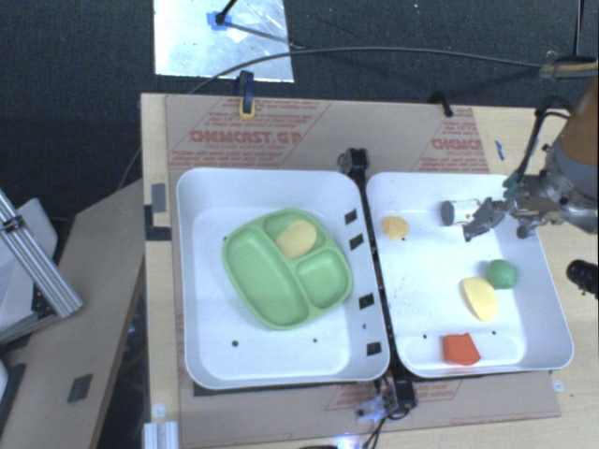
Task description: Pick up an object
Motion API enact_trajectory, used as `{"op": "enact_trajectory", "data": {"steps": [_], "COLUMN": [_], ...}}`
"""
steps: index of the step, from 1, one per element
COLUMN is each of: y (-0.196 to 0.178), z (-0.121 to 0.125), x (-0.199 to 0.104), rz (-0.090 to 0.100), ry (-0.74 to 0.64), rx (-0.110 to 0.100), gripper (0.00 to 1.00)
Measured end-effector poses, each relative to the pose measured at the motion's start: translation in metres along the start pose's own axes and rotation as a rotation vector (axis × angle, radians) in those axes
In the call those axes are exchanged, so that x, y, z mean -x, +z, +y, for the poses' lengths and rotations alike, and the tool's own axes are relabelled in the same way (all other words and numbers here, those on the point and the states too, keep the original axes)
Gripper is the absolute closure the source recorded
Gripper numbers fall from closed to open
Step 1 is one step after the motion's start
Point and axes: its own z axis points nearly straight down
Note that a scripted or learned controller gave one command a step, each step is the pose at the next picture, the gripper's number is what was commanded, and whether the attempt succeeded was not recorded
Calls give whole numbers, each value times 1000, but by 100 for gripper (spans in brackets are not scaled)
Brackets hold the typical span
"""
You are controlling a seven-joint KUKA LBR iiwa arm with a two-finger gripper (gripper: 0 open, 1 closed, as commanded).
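Observation:
My gripper (480, 221) hangs over the far right part of the right bin (412, 358), reaching in from the right. Just left of it lies a small grey cylinder (452, 212); whether they touch is unclear. In the same bin sit a small yellow piece (395, 226) near the left wall, a green ball (502, 273), a pale yellow lump (479, 298) beside the ball, and an orange block (460, 348) at the front.
The left bin (201, 344) holds a green divided plate (267, 293) with a yellow item (298, 238) in its far compartment. A black divider with clips (367, 251) runs between the bins. Cardboard (281, 129) lies under both.

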Motion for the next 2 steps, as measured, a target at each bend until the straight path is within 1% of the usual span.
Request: {"op": "enact_trajectory", "data": {"steps": [1, 2], "y": [-5, 51], "z": [2, 12], "x": [0, -2], "rz": [-2, -1], "ry": [-2, 0], "rx": [9, 5], "gripper": [0, 0]}}
